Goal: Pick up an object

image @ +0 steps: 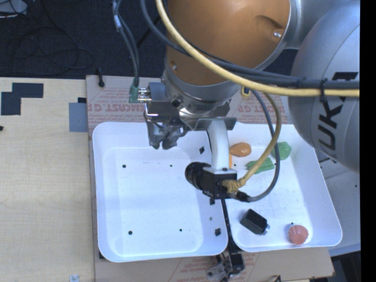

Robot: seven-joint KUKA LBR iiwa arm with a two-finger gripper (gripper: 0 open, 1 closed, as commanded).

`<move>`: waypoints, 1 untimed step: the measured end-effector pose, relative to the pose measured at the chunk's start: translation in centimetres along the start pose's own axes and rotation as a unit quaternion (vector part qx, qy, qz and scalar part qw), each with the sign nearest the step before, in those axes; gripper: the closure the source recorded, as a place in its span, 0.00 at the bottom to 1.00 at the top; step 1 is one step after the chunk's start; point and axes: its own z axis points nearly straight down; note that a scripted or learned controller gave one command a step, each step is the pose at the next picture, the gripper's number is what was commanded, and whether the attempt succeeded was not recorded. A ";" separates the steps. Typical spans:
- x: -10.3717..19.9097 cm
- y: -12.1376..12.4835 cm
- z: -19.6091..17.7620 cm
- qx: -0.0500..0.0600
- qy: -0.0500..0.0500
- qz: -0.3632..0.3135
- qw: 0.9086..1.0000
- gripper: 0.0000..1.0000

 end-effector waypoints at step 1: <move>-2.9 4.3 6.0 -0.003 0.001 0.004 1.000 1.00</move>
